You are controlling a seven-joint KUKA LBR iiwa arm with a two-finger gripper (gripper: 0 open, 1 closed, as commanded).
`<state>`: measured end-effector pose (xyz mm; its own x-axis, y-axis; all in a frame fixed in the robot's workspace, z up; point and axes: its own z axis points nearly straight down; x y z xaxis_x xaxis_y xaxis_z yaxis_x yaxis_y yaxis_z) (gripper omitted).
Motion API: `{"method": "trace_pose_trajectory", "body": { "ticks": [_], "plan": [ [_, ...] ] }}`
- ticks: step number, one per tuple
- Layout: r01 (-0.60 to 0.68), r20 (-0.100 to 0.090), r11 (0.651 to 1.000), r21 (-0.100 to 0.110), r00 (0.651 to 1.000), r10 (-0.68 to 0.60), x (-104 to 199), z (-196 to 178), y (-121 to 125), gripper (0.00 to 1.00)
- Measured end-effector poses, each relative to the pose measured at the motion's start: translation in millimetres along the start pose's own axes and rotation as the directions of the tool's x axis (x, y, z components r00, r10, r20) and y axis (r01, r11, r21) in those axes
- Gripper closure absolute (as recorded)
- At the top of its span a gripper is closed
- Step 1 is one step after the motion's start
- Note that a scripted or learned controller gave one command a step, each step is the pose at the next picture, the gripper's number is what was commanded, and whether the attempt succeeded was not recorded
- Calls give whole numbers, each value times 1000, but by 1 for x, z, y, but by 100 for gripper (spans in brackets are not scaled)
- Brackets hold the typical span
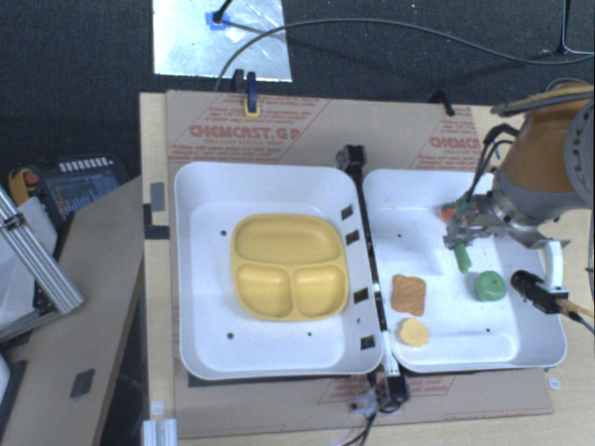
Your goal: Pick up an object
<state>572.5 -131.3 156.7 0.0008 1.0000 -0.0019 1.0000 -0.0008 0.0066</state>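
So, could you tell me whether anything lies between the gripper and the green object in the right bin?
Nothing visible does. The gripper is low in the right bin, and the green object lies just in front of it with bare white floor between. The brown piece and yellow piece sit off to the side.

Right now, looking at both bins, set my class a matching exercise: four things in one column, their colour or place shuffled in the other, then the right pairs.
Things:
1. divided tray
2. round ball
3. flat patty
4. claw

Descriptions:
A. brown, near the right bin's left wall
B. green, right bin
C. over the right bin's upper part, above a green stick
D. yellow, middle of the left bin

Pairs: 1-D, 2-B, 3-A, 4-C
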Motion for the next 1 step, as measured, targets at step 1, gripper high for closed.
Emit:
{"method": "trace_pose_trajectory", "body": {
  "ticks": [1],
  "plan": [
    [6,-1,1000,0,1000,-6,10,-51,0,100]
  ]
}}
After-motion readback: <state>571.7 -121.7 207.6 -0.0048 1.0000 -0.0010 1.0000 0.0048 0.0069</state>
